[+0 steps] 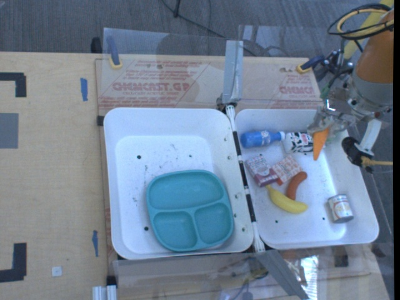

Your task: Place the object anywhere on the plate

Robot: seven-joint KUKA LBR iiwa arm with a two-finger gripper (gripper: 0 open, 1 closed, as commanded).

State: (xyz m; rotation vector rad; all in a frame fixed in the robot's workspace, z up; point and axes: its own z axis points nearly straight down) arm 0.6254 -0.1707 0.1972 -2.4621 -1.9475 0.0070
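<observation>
Overhead, arm (pixel 375 61) bent over right bin (pixel 359 230), fingers (pixel 322 129) pinching orange carrot (pixel 319 144)

Two bins sit side by side on the bench. The left bin (pixel 125 136) holds a divided plate (pixel 189 209) toward its front right. In the right bin (pixel 356 224), a bottle (pixel 261 138) lies at the back, with a carrot (pixel 319 144) right of it. A banana (pixel 287 202) lies in front of the bottle, a sausage (pixel 295 184) touching it, and a can (pixel 340 208) right of the banana.
</observation>
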